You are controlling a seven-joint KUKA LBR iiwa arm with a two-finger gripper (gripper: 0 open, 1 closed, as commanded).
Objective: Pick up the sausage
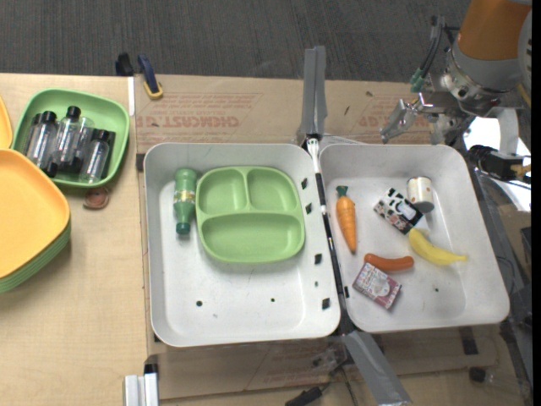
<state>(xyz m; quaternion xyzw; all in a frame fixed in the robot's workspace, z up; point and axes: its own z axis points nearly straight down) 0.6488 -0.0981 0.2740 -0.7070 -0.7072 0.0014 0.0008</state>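
- The sausage (390,262), reddish-orange and lying nearly level, rests on the floor of the right bin (448,307), toward the middle of its near half.
- A carrot (346,219) with a green top lies lengthwise just left of the sausage, close to the bin's left wall.
- A yellow banana (435,249) lies just to the right of the sausage, its near end close to the sausage's right tip.
- A small pink packet (377,284) sits just in front of the sausage, tilted, almost touching it.
- Behind the banana there is a black-and-white patterned package (397,211) with a pale cylindrical object (419,189) beside it.
- The tool (423,112) hangs above the far edge of the right bin, well apart from the sausage; its metal parts are seen against cardboard, and I cannot tell how far it is parted. Nothing is seen in its grasp.
- The arm (489,24), with its orange band, enters at the upper right.
- The left bin (228,311) holds a green divided plate (250,212) and a green bottle (184,199) lying just beside the plate's left edge.
- On the surface (76,328) to the left, a green tray (72,138) carries several dark-capped vials, and a stack of orange plates (30,222) sits at the view's left edge.
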